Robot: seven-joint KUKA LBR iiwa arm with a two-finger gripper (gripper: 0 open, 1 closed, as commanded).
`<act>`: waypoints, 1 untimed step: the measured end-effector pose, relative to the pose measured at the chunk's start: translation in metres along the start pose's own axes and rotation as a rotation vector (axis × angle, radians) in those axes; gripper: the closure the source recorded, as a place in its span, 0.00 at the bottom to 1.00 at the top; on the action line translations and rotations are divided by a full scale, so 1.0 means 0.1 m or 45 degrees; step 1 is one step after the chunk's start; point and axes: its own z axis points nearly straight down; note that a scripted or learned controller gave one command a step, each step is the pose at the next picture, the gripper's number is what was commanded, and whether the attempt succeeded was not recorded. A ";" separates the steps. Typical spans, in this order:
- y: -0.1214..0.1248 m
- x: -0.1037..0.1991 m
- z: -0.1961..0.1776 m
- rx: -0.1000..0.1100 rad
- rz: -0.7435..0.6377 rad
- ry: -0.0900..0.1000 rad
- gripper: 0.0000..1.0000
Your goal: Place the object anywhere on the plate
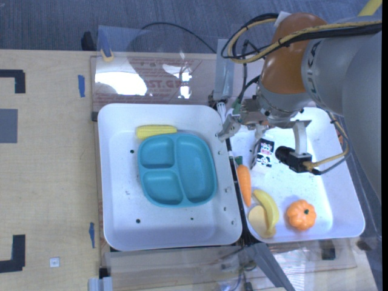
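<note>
A yellow corn cob is lying well left of the claw, touching the top edge of the blue divided plate in the left bin. The claw is hanging over the right bin, directly above a small black-and-white object; its state is impossible to tell. Below it are lying a carrot, a banana and a small orange pumpkin.

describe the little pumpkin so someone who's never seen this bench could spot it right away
Start at the right-hand white bin, the one the arm reaches into, and go to its near right corner. The pumpkin sits there, just right of the banana. It is the only round, ribbed orange thing; the carrot, further left, is orange too but long and thin.
</note>
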 end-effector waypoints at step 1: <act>-0.18 0.23 0.00 0.009 -0.210 0.003 0.00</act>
